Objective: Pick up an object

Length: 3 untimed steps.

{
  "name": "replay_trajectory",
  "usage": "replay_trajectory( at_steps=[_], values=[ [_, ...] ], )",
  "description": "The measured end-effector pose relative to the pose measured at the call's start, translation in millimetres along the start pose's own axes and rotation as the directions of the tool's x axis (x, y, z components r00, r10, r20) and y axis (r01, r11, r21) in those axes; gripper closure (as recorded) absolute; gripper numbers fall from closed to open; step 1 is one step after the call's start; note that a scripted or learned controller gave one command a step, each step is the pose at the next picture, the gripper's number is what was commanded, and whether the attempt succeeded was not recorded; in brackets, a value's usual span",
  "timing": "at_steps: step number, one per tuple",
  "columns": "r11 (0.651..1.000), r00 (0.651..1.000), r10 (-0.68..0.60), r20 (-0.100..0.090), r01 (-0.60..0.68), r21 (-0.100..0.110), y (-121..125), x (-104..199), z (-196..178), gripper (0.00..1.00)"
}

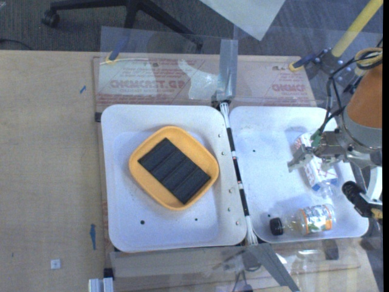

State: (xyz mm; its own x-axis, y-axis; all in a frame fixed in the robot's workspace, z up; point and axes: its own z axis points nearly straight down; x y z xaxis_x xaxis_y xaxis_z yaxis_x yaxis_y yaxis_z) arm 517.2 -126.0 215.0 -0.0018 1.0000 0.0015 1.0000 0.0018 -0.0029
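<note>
**Gripper low in the right bin, over a wrapped packet**

Nearest the camera, a small bottle lies on its side along the front wall of the right bin. Its long axis runs left to right, tilted slightly, with the black cap pointing left toward the bin's front-left corner. Just beyond it, a crumpled clear packet with red and white print lies near the bin's right side, its long axis running roughly front to back. The gripper sits at the packet's far end; whether it is parted or closed cannot be told. The arm enters from the right, its orange band above the wrist, cables trailing over the bin's far-right corner. The right bin's left and middle floor is bare white. In the left bin, an orange tray holding a ribbed black pad sits diagonally near the centre, well apart from the walls
</note>
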Motion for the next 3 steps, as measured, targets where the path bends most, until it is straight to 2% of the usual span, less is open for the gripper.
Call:
replay_trajectory(
  at_steps=[1, 2, 3],
  values=[
    [0.985, 0.985, -0.175, 0.001, 0.175, -0.001, 10.7, -15.8, 78.2, 0.00],
    [0.994, 0.994, -0.105, -0.018, 0.105, -0.009, 44.6, -41.6, 110.5, 0.00],
    [0.997, 0.996, -0.080, -0.029, 0.080, -0.010, 46.9, -46.0, 109.6, 0.00]
  ],
)
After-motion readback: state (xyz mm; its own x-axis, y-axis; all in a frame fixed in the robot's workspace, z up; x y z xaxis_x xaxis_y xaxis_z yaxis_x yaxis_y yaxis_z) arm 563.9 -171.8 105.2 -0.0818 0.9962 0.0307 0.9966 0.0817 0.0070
